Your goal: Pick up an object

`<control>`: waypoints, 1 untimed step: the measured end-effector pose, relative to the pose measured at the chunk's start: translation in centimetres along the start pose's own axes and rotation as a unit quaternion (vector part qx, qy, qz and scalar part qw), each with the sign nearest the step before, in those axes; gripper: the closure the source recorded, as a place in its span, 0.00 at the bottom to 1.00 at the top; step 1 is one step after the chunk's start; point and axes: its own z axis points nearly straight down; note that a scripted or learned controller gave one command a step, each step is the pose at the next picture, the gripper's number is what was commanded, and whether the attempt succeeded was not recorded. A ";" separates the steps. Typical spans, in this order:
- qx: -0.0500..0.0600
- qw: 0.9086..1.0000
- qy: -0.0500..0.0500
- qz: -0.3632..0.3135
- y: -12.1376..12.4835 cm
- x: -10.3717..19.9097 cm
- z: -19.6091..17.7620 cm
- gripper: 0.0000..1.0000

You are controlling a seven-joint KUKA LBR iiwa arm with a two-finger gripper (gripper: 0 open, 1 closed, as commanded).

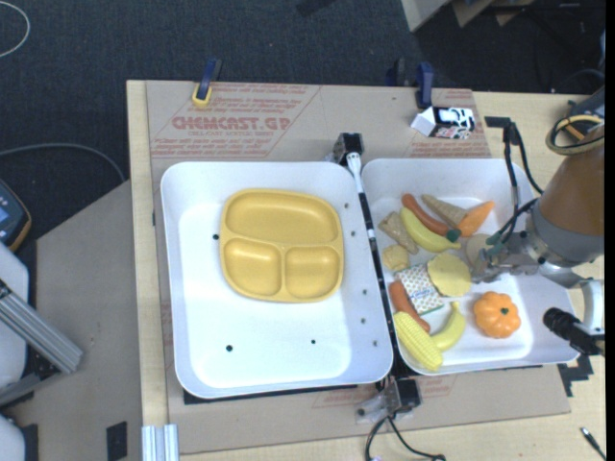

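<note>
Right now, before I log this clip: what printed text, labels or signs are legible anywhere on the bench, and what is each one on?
"CHEMCAST G P": red print, large line, on the brown board behind the left bin; the last letters are uncertain.
Smaller red lines above and below it: too blurred to read.
Fainter red print on the board behind the right bin: unreadable.
Black-and-white tag at the board's far edge: patterned, no readable text.

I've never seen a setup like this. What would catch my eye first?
Probably the big yellow plastic plate with three compartments, alone in the left white bin. Next, the heap of colourful toy food in the right white bin, with a small orange pumpkin at its right edge, where the arm's hand reaches in.
</note>
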 end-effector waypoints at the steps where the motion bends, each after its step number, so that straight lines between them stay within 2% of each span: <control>1: 0.004 1.000 -0.002 0.000 -0.3 -0.4 -4.4 1.00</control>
